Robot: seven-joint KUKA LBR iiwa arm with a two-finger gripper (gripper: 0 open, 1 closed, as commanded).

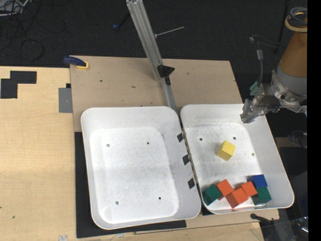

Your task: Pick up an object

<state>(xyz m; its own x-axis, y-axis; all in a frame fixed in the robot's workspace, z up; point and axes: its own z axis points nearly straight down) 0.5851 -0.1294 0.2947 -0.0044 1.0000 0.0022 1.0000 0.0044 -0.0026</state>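
Note:
A yellow cube (225, 150) lies alone near the middle of the right bin (200, 115). Along that bin's front edge sits a cluster of blocks: a green one (212, 193), two orange ones (225, 187) (242, 194), a blue one (258, 181) and a dark green one (262, 197). My gripper (248, 114) hangs over the right bin's far right corner, above and to the right of the yellow cube, apart from every block. Nothing shows between its fingers.
The left bin (95, 119) lies beside the right one, with black clips (184, 158) along the shared edge. A slanted metal rail (149, 41) rises behind the bins. A blue and yellow clamp (76, 62) sits at the bench's far left corner.

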